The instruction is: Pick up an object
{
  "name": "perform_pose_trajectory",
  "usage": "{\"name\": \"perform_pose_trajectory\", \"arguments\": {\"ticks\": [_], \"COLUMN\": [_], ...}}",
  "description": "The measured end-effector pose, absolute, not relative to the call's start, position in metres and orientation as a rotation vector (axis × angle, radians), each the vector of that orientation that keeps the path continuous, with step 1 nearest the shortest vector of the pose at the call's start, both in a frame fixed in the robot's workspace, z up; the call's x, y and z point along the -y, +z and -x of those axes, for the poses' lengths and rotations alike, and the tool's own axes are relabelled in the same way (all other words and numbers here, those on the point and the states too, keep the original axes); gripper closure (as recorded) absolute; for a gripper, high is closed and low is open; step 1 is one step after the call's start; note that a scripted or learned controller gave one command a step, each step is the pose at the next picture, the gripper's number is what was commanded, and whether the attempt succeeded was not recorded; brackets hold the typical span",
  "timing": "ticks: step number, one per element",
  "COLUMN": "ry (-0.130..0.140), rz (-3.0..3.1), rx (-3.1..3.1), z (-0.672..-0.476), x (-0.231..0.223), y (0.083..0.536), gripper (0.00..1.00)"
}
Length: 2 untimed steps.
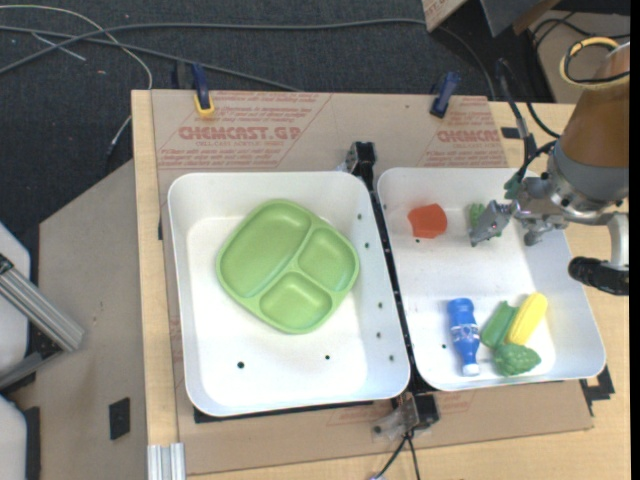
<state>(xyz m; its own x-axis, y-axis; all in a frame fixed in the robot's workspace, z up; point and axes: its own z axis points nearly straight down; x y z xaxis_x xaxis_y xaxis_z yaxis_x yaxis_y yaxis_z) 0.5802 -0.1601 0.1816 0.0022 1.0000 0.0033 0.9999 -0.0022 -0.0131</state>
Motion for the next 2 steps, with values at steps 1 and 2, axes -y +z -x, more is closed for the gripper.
{"name": "perform_pose_trajectory", "arguments": {"ticks": [1,2], "ry": [0.000,0.006], "rz": [2.220,2.217], "rx": [2.221,2.216], "z": [-0.583,-0.588], "x": [0.160,0.164], "y": [0.188,0.128], "gripper": [0.00,0.00]}}
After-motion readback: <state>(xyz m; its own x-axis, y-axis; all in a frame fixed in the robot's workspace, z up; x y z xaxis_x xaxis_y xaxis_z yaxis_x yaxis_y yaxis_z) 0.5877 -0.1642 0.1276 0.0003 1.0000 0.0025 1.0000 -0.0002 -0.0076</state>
